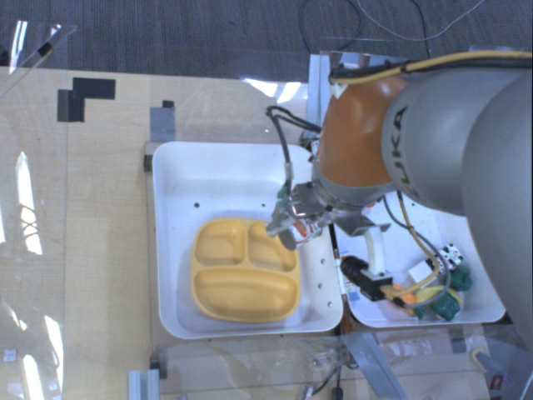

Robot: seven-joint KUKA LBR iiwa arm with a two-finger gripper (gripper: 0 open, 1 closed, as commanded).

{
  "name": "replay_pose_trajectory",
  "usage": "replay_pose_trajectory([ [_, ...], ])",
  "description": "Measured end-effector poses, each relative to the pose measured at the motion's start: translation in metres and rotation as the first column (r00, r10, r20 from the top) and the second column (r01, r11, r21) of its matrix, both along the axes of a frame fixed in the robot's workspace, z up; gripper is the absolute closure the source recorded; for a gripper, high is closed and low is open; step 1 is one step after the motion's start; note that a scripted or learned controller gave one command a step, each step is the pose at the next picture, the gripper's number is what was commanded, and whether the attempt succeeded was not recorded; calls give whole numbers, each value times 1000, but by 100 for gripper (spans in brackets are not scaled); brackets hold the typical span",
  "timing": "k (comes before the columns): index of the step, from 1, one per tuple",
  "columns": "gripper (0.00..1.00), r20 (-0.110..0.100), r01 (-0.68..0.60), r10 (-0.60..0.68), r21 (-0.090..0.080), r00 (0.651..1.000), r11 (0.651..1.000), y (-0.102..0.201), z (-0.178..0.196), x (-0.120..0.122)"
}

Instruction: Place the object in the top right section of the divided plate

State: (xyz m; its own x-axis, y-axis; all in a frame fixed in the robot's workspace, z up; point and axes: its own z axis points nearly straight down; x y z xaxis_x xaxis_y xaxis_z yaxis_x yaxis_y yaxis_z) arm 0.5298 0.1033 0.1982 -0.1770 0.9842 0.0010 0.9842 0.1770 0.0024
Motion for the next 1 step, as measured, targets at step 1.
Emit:
replay_pose_trajectory([
  [1, 100, -1, -27, 27, 0, 1000, 1000, 9, -52, -2],
])
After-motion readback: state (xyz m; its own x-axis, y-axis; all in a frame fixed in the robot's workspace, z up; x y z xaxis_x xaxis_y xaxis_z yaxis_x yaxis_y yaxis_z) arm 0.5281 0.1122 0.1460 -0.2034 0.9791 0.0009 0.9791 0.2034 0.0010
